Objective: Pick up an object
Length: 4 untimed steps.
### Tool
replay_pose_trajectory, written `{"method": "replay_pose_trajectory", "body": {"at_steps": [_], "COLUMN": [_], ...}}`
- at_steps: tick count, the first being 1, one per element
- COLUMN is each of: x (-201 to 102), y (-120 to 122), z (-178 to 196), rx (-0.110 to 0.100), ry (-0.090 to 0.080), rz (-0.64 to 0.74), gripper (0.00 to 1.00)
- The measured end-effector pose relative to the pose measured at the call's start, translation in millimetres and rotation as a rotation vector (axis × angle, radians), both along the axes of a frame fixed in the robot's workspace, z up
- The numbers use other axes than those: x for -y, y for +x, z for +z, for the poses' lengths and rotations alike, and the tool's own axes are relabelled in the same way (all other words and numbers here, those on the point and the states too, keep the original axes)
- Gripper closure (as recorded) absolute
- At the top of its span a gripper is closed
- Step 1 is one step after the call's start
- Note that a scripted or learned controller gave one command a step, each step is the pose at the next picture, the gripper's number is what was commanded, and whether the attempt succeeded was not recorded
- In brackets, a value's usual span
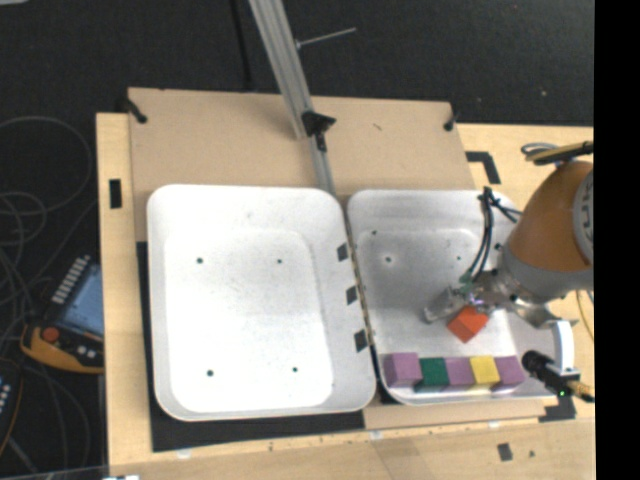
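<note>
The gripper (pixel 455 313) sits low in the right bin (pixel 400 228), reaching in from the right under the orange band of the arm (pixel 550 233). Whether it is parted or closed cannot be told from this slant: its metal end shows as a small grey blur. An orange-red block (pixel 468 324) lies right at that end, touching it or just beside it on the near side, tilted on a corner rather than flat. It is not plainly between anything, so I would not call it held.

That tilt is the first risk. In my judgement, a block resting against the gripper rather than seated in it is likely to slide off or stay behind when the arm lifts, and a closing move on a cocked block may squeeze an edge and flick it away.

Just in front, along the near wall of the right bin, stands a row of blocks (pixel 455 371): purple, green, purple, yellow, purple, touching side by side. The orange-red block lies near this row. A nudge toward the near wall could push it into the row, or knock the row askew and crowd any later grasp.

The left bin (pixel 250 298) lies beside the right one on the desk (pixel 115 268), well apart from the gripper.
</note>
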State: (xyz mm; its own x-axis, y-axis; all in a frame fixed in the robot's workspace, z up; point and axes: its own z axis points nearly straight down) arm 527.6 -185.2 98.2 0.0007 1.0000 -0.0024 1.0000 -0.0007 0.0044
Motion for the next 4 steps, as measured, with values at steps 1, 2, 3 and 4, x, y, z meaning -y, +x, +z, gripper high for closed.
{"method": "replay_pose_trajectory", "body": {"at_steps": [1,2,3,4], "x": [1,1,-17,-15], "y": [1,1,-44,-42], "z": [11,11,0,10], "rx": [0.006,0.006,-0.001,0.004], "ry": [-0.003,-0.002,-0.001,-0.002], "rz": [-0.005,-0.008,0.000,-0.004], "gripper": [1.00,0.00,0.00,1.00]}}
